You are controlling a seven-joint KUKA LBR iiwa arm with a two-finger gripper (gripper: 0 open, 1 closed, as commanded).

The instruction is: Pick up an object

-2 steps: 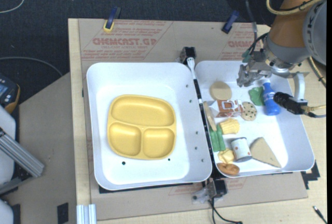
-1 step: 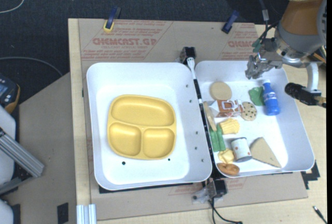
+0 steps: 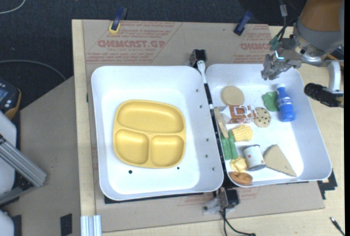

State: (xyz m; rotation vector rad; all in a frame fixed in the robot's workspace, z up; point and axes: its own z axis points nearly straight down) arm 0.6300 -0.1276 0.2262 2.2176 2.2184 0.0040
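Objects for picking lie loose in right white bin (image 3: 314, 139): round tan cookie-like disc (image 3: 233, 95) near top left; blue bottle (image 3: 284, 104) with white cap beside green piece (image 3: 270, 101) at upper right; chocolate-chip cookie (image 3: 263, 117) just left of bottle's base; red-and-white packet (image 3: 239, 113) below disc; long green stick (image 3: 226, 146) and pale stick (image 3: 220, 120) along left wall; yellow ridged piece (image 3: 241, 133); small white can with red band (image 3: 252, 156); tan wedge (image 3: 280, 160) at lower right; small yellow piece (image 3: 238, 164) and orange-brown piece (image 3: 242, 177) at bottom rim.

Left white bin (image 3: 104, 120) holds yellow three-compartment tray (image 3: 149, 132), one wide section above two smaller; two small dark specks on bin floor below tray.

Both bins side by side on cardboard sheet (image 3: 164, 38) printed with red lettering; blue clamps (image 3: 116, 19) at far edge.

Gripper (image 3: 273, 70) at upper right of right bin, above its far rim, near green piece and bottle but apart from both; nothing seen between fingers; finger spread too small and dark to judge, cannot tell.
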